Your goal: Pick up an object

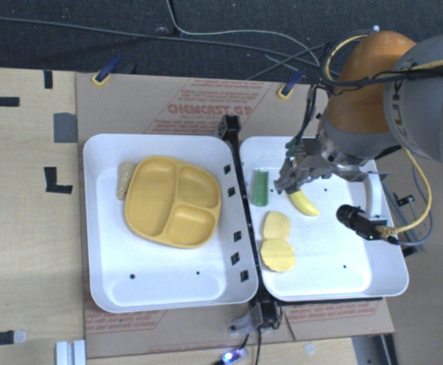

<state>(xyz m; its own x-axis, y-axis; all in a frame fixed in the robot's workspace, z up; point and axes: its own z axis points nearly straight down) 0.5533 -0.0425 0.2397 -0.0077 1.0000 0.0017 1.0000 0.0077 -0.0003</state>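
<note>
The jaws (291, 182) hang low in the right bin (358, 276), near its far-left part, at the upper-left end of a small banana (305, 203). They are dark and bunched together against the wrist, and I cannot tell whether they are parted or closed, nor whether they touch the banana; nothing shows clearly between them.

The desk (23, 242) is pale wood with black marks along its left side. A brown cardboard sheet (206, 105) lies on it under both white bins, held at the far edge by blue and yellow clips. Beyond the far edge of the desk is dark carpet with loose cables crossing it. The left bin (160, 287) carries a yellow divided plate (172, 201) with a tan sponge-like piece (124, 179) tucked at its left rim.

The banana lies flat in the right bin, its long axis slanting from the jaws toward the near-right corner. A green stick (260, 187) lies just left of the jaws by the bin's left wall, its long axis running far to near. Two pale yellow rounds (277, 240) sit near the bin's left wall, nearer the front edge, touching one another.
</note>
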